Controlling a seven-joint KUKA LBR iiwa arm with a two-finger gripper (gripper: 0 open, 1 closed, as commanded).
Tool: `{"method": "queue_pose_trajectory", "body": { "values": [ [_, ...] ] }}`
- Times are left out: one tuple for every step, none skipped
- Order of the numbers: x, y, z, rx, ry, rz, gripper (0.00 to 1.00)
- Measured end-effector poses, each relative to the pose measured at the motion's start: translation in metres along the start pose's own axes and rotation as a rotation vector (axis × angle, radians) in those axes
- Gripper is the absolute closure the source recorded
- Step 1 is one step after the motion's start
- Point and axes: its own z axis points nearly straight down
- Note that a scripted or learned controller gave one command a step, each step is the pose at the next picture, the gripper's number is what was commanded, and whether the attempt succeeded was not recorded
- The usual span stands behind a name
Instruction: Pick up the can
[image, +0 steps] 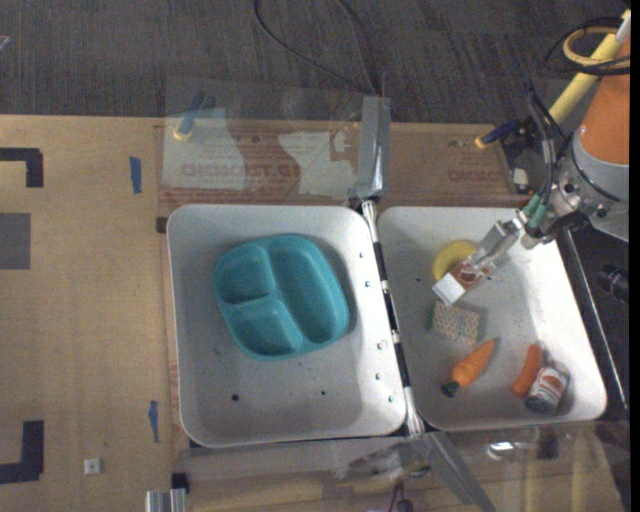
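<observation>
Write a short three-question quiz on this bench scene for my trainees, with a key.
1. True or false: the teal divided plate lies in the left bin.
2. Which lies nearest the can? A) yellow item B) sponge C) the carrot beside it
3. Fill in: the pincer hovers over the ___ bin.

Key: 1 true; 2 C; 3 right.

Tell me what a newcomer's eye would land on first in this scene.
First, the teal divided plate, alone in the left bin. Next, the cluttered right bin: the claw reaches in from the upper right over a yellow object, with a sponge, a carrot and the can in its near right corner.
</observation>
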Motion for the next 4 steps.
{"method": "queue_pose_trajectory", "body": {
  "values": [
    [-0.013, -0.033, 0.135, 0.0, 0.0, -0.002, 0.0],
    [0.015, -0.065, 0.099, 0.001, 0.002, -0.185, 0.0],
    [0.056, 0.02, 0.108, -0.003, -0.002, -0.252, 0.0],
    [-0.047, 0.016, 0.074, -0.004, -0.004, -0.305, 0.0]
  ]
}}
